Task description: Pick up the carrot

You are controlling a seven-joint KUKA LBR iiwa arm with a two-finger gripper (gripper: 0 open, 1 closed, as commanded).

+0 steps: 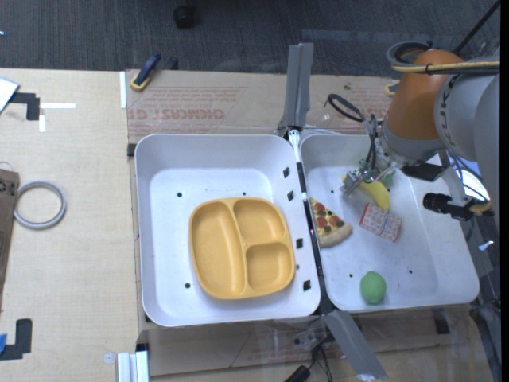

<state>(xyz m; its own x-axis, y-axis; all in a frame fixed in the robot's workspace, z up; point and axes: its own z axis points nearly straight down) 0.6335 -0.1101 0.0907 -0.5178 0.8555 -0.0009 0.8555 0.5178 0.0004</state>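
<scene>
Bright, even overhead light; soft shadows, sharp focus.

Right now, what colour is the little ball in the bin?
Green. The ball lies near the front of the right bin in the camera view.

The arm [469, 110] enters from the right of the camera view, its broad grey link lying across the upper right corner. Just inward of that link sits the orange band [417, 102], rounded and bulging, directly above and right of the wrist. Below the band the wrist narrows into a darker metal section that slants down and to the left. At its end the gripper [364, 175] points downward, low and left of the band. Its fingertips are too small and cluttered to read clearly.
</scene>
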